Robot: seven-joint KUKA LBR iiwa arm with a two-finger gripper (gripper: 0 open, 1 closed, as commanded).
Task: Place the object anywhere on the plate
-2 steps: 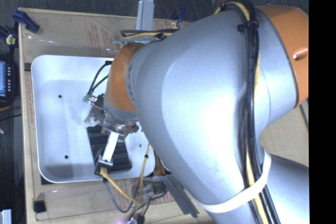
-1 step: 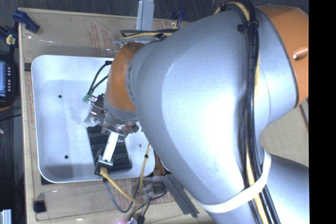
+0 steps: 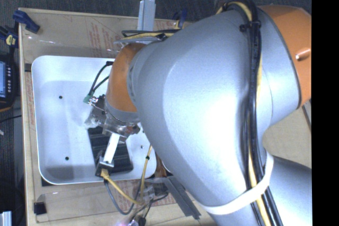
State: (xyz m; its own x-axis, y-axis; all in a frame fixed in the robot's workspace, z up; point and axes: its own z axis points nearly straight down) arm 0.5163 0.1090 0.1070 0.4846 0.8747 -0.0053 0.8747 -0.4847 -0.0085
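My grey arm with its orange band [image 3: 119,82] reaches over the left white bin [image 3: 55,119] and covers most of the view. The gripper [image 3: 96,118] hangs low over the middle of that bin, close to the floor. Its tips are lost among cables and metal parts. A pale curved patch [image 3: 142,159] shows just under the wrist; I cannot tell whether it is a plate or the bin. The arm hides the right bin and whatever lies under the wrist.
The left bin's bare floor stretches to the left of the gripper, with two small dark dots on it. A blue clamp [image 3: 25,19] sits at the bench's far left corner, and a metal post [image 3: 147,10] stands at the back edge.
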